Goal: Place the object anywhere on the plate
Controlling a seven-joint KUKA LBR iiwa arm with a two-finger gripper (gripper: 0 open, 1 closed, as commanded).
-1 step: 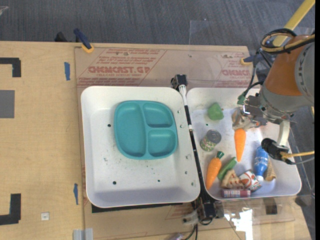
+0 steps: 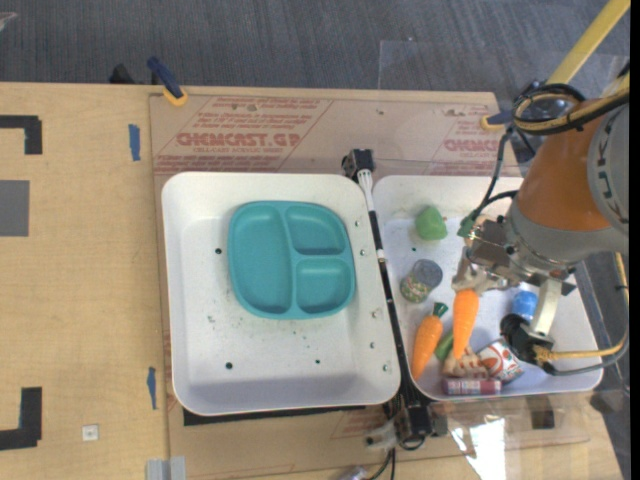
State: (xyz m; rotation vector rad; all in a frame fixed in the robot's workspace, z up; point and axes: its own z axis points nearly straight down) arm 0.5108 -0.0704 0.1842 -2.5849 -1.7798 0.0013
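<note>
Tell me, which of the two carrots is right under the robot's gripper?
The bigger carrot, standing more upright in the right bin, sits directly below the gripper. The smaller carrot lies farther left, beside it, with green leaves on top.

red lettering on the cardboard sheet behind the bins reads roughly "gickcast" (mirrored, blurred). smaller lines stay illegible.

The table is pale wood, with black tape corner marks near its left edge and short blue tape strips further in. A brown cardboard sheet printed with red lettering lies across its middle and right. Beyond the far edge runs a dark grey carpeted floor. A yellow bar slants across the far right corner. Light is even, with soft shadows.
</note>
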